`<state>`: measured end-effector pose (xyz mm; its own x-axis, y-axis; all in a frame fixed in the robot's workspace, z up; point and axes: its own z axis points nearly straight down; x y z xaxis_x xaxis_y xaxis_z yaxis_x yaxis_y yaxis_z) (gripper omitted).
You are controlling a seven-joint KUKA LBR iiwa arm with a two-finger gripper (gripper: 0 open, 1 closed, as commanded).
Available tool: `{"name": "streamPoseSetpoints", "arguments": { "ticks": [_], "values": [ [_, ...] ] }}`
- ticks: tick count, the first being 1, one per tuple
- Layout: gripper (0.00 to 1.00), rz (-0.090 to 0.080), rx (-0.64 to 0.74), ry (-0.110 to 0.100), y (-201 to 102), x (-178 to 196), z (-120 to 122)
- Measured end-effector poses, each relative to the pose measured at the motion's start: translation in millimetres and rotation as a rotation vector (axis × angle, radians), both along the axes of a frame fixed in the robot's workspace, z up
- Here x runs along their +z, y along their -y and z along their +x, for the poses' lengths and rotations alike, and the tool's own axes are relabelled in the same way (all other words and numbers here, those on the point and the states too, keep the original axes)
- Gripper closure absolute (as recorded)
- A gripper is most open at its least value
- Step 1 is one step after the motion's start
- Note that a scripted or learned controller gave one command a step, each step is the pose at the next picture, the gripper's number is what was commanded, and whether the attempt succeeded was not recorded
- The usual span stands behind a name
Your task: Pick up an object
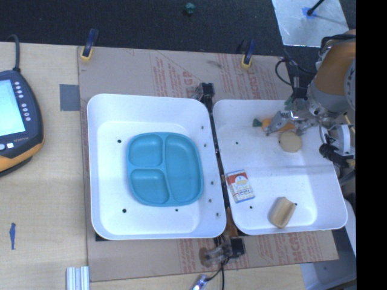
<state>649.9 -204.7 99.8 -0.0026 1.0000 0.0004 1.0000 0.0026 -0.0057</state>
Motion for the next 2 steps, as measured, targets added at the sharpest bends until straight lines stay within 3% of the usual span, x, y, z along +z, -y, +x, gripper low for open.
{"name": "streamPoseSetpoints", "arguments": {
  "ticks": [1, 2],
  "values": [
    [0.00, 0.001, 0.002, -0.002, 6.5, -8.4, 5.6],
    [0.00, -0.001, 0.004, 0.003, -39.1, 33.9, -24.2]
  ]
}}
